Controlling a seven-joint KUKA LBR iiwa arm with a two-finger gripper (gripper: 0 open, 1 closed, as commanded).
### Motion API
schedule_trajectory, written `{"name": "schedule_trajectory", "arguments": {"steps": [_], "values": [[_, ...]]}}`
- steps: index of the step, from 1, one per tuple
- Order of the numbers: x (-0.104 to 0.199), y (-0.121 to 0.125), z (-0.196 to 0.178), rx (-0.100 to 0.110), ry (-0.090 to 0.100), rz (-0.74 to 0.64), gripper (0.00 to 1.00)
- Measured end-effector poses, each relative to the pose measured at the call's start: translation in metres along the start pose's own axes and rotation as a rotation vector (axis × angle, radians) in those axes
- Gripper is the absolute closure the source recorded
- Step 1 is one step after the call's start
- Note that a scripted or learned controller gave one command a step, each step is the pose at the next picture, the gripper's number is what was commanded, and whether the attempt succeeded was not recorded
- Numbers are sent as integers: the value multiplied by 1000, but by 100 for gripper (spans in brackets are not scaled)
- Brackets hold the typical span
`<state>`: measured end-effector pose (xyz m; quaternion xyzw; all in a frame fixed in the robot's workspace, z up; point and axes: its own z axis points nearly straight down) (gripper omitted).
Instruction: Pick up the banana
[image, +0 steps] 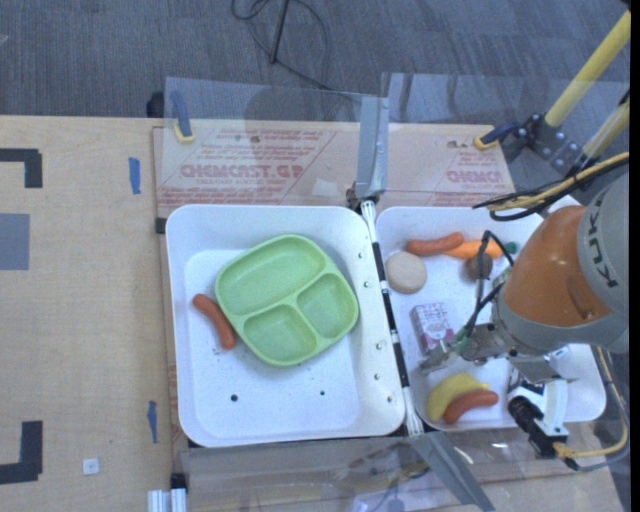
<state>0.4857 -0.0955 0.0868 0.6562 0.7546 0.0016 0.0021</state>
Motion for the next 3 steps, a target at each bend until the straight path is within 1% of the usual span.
{"name": "schedule_trajectory", "arguments": {"steps": [1,2,3], "values": [[0,-4,0,-1,-1,-269,0],[-4,1,0,0,2,-267,0],[-3,-4,0,-2,-1,-595,0]]}}
